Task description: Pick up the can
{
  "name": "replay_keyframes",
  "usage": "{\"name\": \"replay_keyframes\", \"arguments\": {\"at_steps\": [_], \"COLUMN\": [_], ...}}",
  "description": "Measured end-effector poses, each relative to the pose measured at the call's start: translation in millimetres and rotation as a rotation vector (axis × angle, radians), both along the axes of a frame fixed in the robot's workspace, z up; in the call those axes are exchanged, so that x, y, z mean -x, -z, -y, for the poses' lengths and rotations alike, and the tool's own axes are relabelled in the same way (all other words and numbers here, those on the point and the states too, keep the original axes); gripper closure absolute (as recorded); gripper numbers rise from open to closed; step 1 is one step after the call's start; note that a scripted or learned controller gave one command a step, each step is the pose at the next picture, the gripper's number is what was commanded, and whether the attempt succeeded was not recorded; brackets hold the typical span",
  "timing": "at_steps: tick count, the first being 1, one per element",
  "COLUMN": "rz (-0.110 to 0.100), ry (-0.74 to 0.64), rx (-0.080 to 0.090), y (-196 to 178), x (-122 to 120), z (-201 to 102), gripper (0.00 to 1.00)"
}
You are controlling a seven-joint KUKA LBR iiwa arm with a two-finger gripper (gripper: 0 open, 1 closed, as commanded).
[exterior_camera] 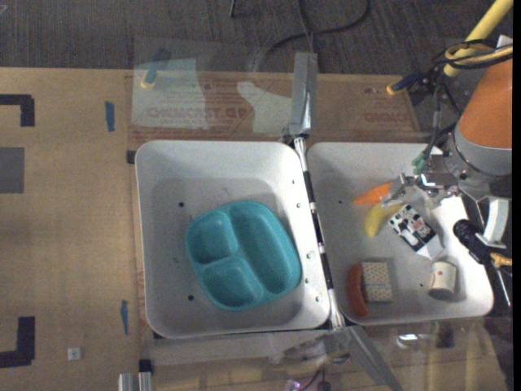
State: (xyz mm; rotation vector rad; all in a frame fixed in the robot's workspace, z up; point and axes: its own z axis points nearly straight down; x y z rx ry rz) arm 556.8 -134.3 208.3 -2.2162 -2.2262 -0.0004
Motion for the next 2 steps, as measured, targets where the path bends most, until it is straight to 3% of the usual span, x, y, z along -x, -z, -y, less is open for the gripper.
{"name": "replay_keyframes", "arguments": {"at_steps": [1,2], "rz": [0.003,0.007], "ry": [-0.025,-0.018], "rx": [0.001,0.003], "y": [113.6,102.1], "x": [2.4,2.4], "z": [68.4,72.5], "gripper": [0.00,1.00]}}
